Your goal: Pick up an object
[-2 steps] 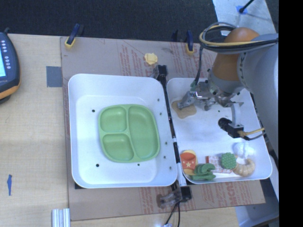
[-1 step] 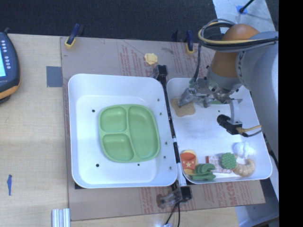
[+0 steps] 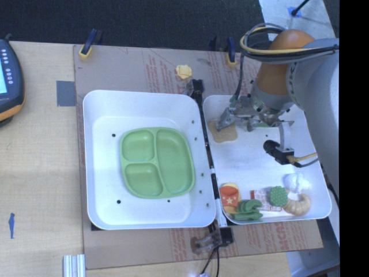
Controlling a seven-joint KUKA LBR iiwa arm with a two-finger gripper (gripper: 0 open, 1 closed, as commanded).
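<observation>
In the right bin [image 3: 253, 160], a tan slice of toy bread [image 3: 225, 134] lies at the far left corner. My gripper [image 3: 226, 122] is down at the bread's far edge, reaching in from the right and partly covering it. Whether it touches the bread I cannot tell. Along the bin's near side lie a red fries box [image 3: 229, 196], a green pea pod [image 3: 249, 209], a green broccoli [image 3: 278, 195], a tan croissant [image 3: 297, 205] and a white piece [image 3: 296, 182].
The left bin [image 3: 101, 212] holds a green divided plate [image 3: 157, 162]. The wall between the bins runs just left of the bread. A black cable plug [image 3: 278, 150] hangs over the right bin. A small yellow object [image 3: 184, 71] lies on the board behind the bins.
</observation>
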